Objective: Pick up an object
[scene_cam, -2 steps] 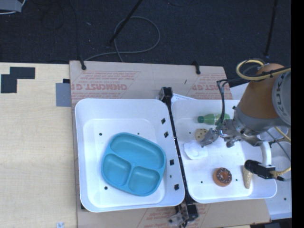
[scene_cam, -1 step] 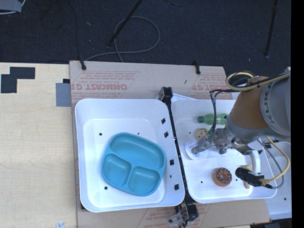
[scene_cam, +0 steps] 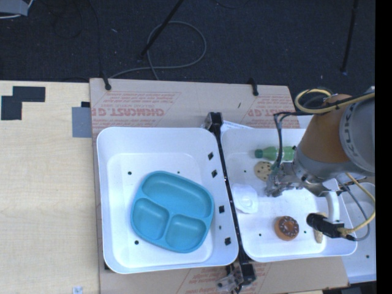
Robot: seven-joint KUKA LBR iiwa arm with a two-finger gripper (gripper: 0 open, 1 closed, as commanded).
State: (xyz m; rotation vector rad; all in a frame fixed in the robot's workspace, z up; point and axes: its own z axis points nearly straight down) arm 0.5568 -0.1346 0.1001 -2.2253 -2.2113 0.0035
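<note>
My gripper hangs low over the middle of the right bin, reaching in from the right. A tan speckled cookie lies just left of and above it. A green bottle lies at the bin's far side, partly behind the arm's cables. To the gripper's left, a small white cup-like piece rests by the divider. Toward the bin's front, below the gripper, sits a brown donut. I see nothing between the fingers.
The left bin holds a blue divided plate. A black clamp bar runs between the two bins. The bulky arm body covers the right bin's far right part.
</note>
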